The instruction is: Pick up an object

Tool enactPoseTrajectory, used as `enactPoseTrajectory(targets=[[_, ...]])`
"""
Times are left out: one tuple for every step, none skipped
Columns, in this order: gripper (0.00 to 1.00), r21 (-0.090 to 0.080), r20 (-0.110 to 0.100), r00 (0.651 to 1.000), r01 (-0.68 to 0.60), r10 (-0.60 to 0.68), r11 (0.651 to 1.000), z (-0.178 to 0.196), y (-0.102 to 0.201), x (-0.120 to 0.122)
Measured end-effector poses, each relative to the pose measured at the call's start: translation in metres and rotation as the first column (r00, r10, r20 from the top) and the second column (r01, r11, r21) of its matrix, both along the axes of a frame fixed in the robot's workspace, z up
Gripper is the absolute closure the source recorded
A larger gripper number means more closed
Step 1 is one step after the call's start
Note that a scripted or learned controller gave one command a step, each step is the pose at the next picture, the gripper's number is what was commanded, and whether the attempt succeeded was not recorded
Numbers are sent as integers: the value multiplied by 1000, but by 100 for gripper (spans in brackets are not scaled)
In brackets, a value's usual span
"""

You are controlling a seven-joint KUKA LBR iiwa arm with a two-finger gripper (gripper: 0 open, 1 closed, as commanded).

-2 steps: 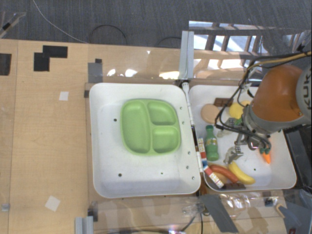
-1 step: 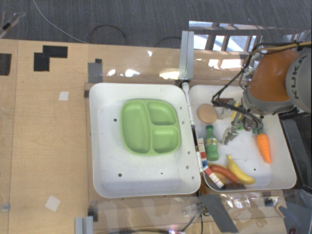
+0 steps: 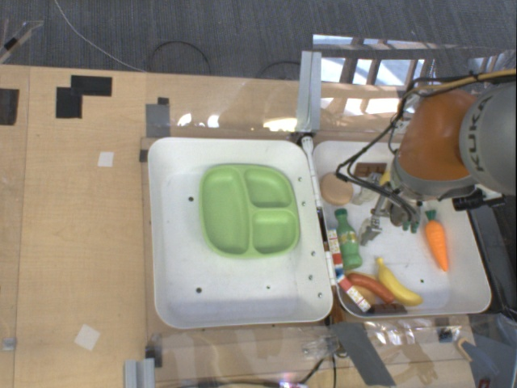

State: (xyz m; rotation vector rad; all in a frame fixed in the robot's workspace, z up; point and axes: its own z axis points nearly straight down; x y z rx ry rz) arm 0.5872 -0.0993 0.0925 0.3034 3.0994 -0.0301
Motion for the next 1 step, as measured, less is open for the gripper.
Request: enactPoseTrajectory(targets=[[0, 6, 0, 999, 48, -48, 999, 0, 3, -39]])
